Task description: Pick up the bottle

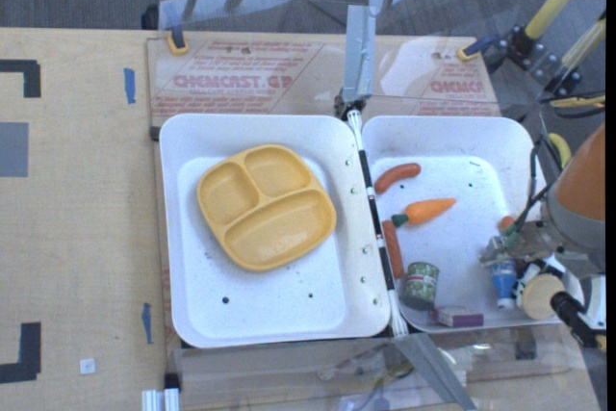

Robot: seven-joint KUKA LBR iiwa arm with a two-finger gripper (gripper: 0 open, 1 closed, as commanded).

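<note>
Small bottle (503, 284) with blue label upright at the right bin's (452, 138) four o'clock edge, tool (508, 250) right above it, grip state impossible to tell, can (420, 283) at nine o'clock of the bottle, carrot (424, 211) toward ten o'clock, yellow divided plate (267, 205) in the left bin (192, 284).

A yellow divided plate (267, 206) lies in the left bin (192, 303); carrot (428, 210), sausage (397, 175), can (420, 283) right.

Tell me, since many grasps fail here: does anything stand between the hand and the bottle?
Nothing visible does. The hand is already right over the bottle at the right bin's right edge. The nearest other things, the green can and carrot, lie apart to the view's left.
</note>
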